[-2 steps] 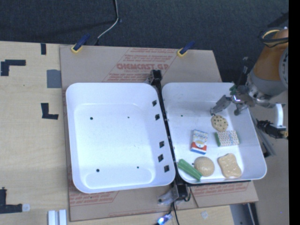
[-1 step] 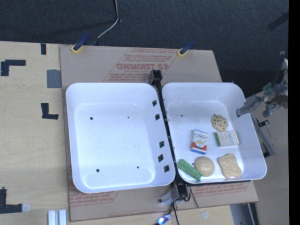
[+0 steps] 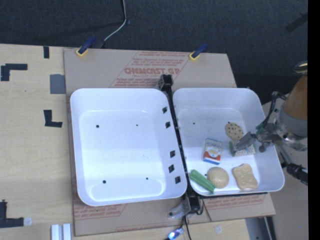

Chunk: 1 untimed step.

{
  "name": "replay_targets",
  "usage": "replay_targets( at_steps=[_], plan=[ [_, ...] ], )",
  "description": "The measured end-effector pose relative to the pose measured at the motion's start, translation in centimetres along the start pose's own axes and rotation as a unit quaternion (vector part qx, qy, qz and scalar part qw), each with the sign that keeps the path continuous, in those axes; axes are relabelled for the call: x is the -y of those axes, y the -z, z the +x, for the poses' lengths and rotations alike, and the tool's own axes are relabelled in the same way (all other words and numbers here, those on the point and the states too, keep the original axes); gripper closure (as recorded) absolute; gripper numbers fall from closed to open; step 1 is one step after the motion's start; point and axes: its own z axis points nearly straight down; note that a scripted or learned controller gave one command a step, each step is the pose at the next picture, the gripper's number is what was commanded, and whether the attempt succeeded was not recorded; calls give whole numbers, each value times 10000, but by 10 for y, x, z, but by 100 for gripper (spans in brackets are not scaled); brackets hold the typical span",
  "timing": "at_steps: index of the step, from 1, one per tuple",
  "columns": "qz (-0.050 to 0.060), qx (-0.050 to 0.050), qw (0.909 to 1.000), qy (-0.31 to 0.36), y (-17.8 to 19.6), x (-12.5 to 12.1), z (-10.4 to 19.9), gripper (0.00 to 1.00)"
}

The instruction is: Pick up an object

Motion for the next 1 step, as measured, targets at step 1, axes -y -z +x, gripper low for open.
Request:
replay_targets(
  at_steps=[1],
  plan=[
    [-39,17,10000,6,-34,-23,-1,0]
  ],
)
